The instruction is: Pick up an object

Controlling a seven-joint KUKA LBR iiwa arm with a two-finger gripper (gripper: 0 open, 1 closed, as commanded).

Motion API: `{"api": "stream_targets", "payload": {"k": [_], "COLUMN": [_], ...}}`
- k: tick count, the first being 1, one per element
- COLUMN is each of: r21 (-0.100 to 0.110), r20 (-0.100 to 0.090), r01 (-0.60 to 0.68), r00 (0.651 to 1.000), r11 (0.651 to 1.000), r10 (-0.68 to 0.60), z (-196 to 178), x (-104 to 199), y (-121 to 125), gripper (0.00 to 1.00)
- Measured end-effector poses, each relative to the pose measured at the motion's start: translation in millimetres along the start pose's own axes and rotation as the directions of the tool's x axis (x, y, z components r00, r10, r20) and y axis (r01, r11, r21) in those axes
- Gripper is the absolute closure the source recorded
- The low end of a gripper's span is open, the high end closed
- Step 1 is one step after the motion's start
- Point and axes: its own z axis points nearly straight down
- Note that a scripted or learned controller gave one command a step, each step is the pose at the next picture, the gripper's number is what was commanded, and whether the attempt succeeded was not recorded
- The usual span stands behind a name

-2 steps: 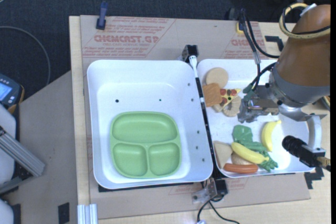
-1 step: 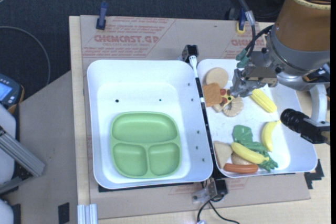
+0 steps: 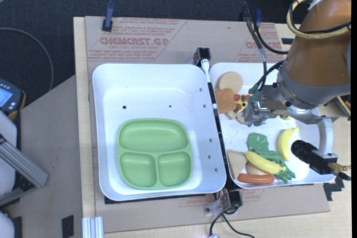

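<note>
Two shallow white bins are sitting side by side on the counter. Left bin is carrying one glossy green three-compartment tray. Right bin is crowded: two yellow bananas, one red sausage, green leafy piece, round tan biscuit. Tool is hovering mid-bin; grip state unreadable.
</note>
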Motion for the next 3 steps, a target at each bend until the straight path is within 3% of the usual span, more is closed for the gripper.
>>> {"api": "stream_targets", "payload": {"k": [1, 2, 3], "r21": [0.003, -0.015, -0.024], "r20": [-0.001, -0.003, -0.006], "r01": [0.003, 0.011, 0.011], "r00": [1.0, 1.0, 1.0], "r11": [1.0, 1.0, 1.0], "r10": [-0.003, -0.011, -0.012], "z": [66.5, -14.1, -150.2], "x": [18.3, 76.6, 126.3], "y": [-0.6, 1.0, 0.2], "gripper": [1.0, 1.0, 1.0]}}
